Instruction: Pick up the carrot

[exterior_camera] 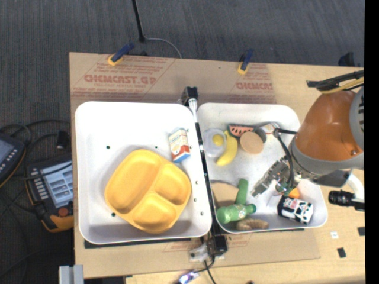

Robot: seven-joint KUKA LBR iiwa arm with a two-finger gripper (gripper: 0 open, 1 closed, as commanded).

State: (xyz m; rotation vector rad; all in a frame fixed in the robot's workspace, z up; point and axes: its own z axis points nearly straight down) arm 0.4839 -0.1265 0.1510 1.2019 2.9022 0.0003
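Observation:
The carrot (293,190) shows as a small orange piece with a bit of green in the right bin (284,112), near its right wall; most of it is hidden under the arm. My gripper (270,180) hangs low over the bin's middle right, just left of the carrot and touching or nearly touching it. The grey wrist with its orange band (331,129) covers the bin's right side.
Near the gripper lie a green bottle (237,208), a brown lumpy piece (253,223) and a black-and-white toy car (295,209). A banana (228,150), watermelon slice (240,130) and tan disc (252,142) sit farther back. The left bin (95,123) holds a yellow sectioned plate (148,189) and a small carton (179,145).

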